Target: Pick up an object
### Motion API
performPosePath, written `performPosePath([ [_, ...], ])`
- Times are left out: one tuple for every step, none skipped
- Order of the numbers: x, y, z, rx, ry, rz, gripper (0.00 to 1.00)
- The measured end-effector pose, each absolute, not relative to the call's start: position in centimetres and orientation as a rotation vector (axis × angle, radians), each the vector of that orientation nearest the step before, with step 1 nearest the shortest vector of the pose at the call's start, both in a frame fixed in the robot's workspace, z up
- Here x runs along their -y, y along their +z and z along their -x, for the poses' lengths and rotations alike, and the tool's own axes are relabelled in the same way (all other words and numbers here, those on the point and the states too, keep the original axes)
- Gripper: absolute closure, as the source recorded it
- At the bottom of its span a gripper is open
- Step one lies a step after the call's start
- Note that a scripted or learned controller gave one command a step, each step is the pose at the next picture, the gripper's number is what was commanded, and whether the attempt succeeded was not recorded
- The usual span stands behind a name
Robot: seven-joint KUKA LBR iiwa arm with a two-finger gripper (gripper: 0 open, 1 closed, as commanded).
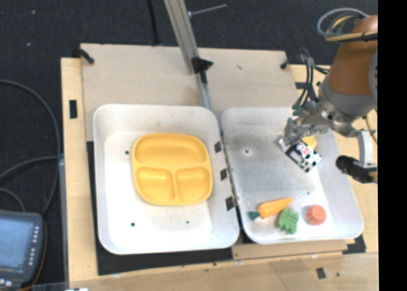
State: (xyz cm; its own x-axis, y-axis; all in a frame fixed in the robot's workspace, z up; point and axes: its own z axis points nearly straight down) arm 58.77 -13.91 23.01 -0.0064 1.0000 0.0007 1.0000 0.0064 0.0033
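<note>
- A small block-like object (308, 154), white with yellow, black and red markings, lies in the upper right part of the right bin (254, 150), tilted so that its long axis runs from upper left to lower right.
- The gripper (296, 138) sits directly over that object's upper-left end, touching it or very nearly so; the object extends from the gripper toward the lower right.
- Whether the object is actually between the gripping parts, and how wide the gripper stands, cannot be told from this slanted look: the wrist hides it.
- Judged from this, any closing move depends on the gripper being set across the object's short side, not along its slanted length.
- Farther down the same bin, near its front edge and well apart from the gripper, lie an orange carrot (275, 207), a green leafy toy (288, 220) and a round reddish toy (315, 215).
- The left bin (114, 124) holds a yellow divided plate (172, 169), far from the arm (351, 74), which reaches in from the right.
</note>
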Motion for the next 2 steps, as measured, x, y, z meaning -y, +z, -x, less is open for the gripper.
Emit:
performPosePath([
  [9.2,22.4,-59.0,-2.228,0.002,-2.214,1.0],
  [3.9,22.2,-58.6,-2.229,0.002,-2.214,1.0],
])
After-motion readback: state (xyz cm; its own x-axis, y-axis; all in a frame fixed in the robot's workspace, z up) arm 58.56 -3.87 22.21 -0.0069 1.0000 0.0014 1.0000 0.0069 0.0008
